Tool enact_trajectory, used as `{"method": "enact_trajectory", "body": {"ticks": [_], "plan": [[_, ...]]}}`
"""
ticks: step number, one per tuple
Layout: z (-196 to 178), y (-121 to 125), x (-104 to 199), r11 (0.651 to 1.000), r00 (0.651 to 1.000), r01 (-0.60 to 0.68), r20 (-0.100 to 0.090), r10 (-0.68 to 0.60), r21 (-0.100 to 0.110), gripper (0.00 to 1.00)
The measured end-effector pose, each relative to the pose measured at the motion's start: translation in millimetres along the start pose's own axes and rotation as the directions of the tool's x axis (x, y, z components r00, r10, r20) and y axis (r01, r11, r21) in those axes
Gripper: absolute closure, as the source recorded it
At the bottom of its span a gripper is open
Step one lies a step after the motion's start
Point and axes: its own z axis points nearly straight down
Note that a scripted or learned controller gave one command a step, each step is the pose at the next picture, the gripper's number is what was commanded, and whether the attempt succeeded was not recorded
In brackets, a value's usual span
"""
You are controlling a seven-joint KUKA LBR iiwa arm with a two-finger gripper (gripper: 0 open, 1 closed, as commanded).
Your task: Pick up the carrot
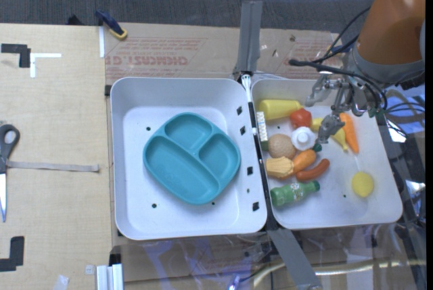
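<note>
Two white bins sit on the counter (54, 147); the left bin (128, 207) holds a smooth teal divided plate (192, 157). Over the right bin (379, 204), the grey arm (396, 18) angles down-left, its tool (342, 123) beside the tapered orange carrot (350, 133); its grip I cannot tell.

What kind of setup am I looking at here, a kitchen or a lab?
Likely a robot lab bench: two white bins, plastic toy food such as the carrot, and scissors lying on a cardboard-covered benchtop.
</note>
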Motion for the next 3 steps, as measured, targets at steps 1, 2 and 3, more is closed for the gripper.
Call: {"method": "enact_trajectory", "body": {"ticks": [1, 2, 3], "plan": [[99.1, -55.9, 5.7, 1.0, 1.0, -0.027, 0.016, 0.027, 0.004, 0.0], [88.8, -54.1, 3.5, 1.0, 0.999, -0.024, 0.023, 0.024, 0.004, 1.0], [-24.0, -62.9, -26.0, 0.993, 0.992, -0.122, 0.007, 0.122, 0.0, 1.0]]}}
